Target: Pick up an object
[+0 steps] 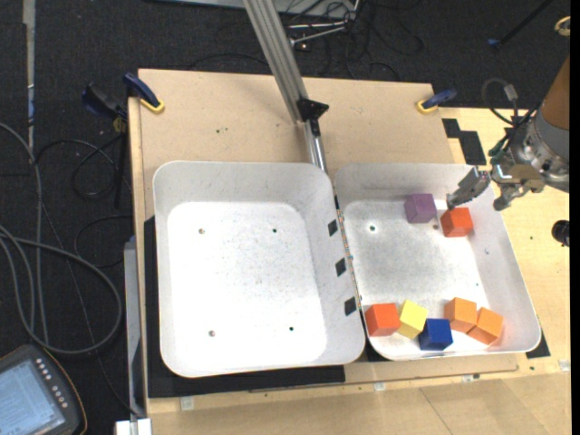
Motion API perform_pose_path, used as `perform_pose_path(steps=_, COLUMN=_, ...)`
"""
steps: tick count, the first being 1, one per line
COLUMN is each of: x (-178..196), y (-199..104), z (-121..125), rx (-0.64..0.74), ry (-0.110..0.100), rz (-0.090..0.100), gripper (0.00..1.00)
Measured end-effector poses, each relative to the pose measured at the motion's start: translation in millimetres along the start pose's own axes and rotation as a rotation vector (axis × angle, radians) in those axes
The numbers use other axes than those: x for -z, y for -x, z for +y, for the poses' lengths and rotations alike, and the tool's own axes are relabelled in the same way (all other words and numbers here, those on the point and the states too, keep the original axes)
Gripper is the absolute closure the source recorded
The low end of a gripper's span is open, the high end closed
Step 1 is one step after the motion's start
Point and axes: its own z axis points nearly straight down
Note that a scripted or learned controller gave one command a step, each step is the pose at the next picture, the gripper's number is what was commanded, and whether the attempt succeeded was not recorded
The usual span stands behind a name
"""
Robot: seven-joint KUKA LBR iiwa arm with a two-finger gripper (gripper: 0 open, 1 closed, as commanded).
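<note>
The arm came in from the right, and its gripper (483, 188) hung over the upper right corner of the right bin (507, 270). The two fingers (468, 187) stood spread apart, with nothing between them. Just below and left of the fingertips sat an orange-red cube (457, 222) on the bin floor, close to the gripper but not held by it. Right beside that cube, to its left, was a purple cube (420, 207), the two nearly touching.

Along the near edge of the same bin lay a loose cluster of blocks: an orange cube (382, 318) at the left, a yellow cube (412, 319) against it, a blue cube (437, 333) just beyond, and two more orange blocks (475, 319) side by side toward the right corner.

The left bin (181, 198) lay beside it, the rims of the two meeting in the middle, its floor speckled with dark flecks. Both bins rested on a tan wooden board (236, 116), held at the far corners by a blue and yellow clamp on the left (140, 91) and another on the right (436, 101). A slanted metal pole (276, 48) ran down from the top to the gap between the bins.

I could read no writing or brand on any of the blocks or bins. A screened device (32, 397) sat at the bottom left corner; anything on it was too small to make out.
</note>
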Motion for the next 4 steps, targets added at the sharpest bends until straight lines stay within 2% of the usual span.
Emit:
perform_pose_path(steps=1, x=2, y=0, z=1, rx=0.002, ry=0.004, rz=-0.002, gripper=0.00)
perform_pose_path(steps=2, x=-51, y=0, z=11, rx=0.002, ry=0.000, rz=0.000, gripper=0.00)
perform_pose_path(steps=3, x=-115, y=1, z=7, rx=-0.002, ry=-0.002, rz=0.000, gripper=0.00)
perform_pose_path(steps=4, x=-156, y=0, z=7, rx=-0.001, ry=0.001, rz=-0.001, gripper=0.00)
